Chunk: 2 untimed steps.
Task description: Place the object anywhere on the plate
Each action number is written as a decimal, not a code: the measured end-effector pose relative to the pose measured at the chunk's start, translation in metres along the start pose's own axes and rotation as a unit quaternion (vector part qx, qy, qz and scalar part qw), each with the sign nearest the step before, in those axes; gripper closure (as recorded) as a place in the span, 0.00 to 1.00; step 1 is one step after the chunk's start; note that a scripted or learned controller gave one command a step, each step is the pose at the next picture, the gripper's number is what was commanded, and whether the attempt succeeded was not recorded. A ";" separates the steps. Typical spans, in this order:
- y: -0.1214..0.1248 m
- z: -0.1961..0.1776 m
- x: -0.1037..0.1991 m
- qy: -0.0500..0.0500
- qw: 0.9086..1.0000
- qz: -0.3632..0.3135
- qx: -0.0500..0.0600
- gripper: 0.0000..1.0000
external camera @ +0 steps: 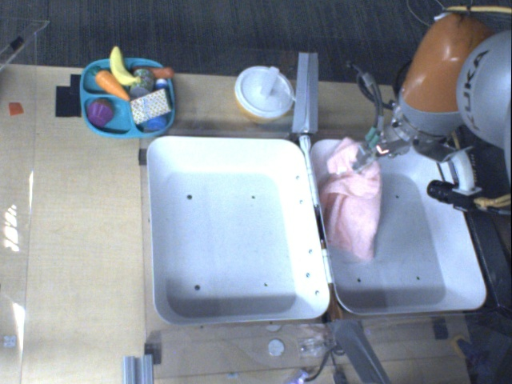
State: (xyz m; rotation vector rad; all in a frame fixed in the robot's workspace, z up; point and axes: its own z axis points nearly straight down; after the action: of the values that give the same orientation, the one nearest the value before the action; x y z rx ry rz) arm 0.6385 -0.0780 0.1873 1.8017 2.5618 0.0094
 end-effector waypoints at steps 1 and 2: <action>0.003 -0.040 0.000 0.000 1.000 -0.003 0.000 1.00; 0.016 -0.032 0.048 0.001 0.979 -0.203 0.001 1.00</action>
State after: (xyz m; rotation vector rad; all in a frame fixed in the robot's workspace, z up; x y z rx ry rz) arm 0.6368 -0.0277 0.2189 1.2437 2.8765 0.0062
